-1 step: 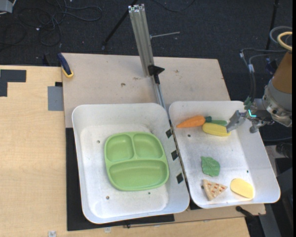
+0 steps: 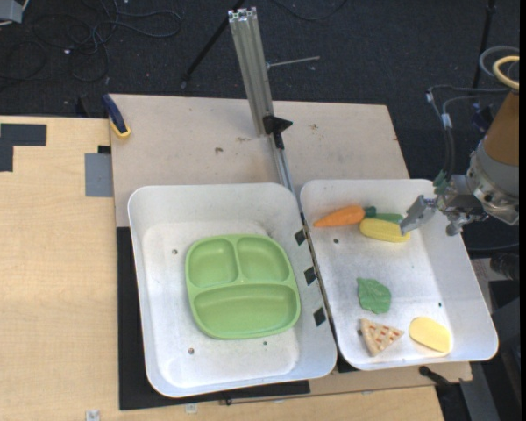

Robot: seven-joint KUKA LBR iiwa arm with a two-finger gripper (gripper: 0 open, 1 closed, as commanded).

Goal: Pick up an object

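Note:
The right bin [image 2: 456, 261] holds several toy foods. An orange carrot [image 2: 339, 217] and a yellow corn cob [image 2: 382, 230] lie near its far edge. A green leafy piece [image 2: 374, 295] sits in the middle, with a pizza slice [image 2: 380, 336] and a yellow oval piece [image 2: 430, 333] near the front. My gripper [image 2: 436, 218] hangs over the bin's far right side, just right of the corn cob. It is open, one grey finger [image 2: 415, 214] is close to the cob's right end, and nothing sits between the fingers.
The left bin [image 2: 149, 261] holds a green divided plate [image 2: 243, 286]. A metal post [image 2: 254, 73] rises behind the bins, at the gap between them. A tan board lies under and behind the bins, and cables lie on the dark floor beyond.

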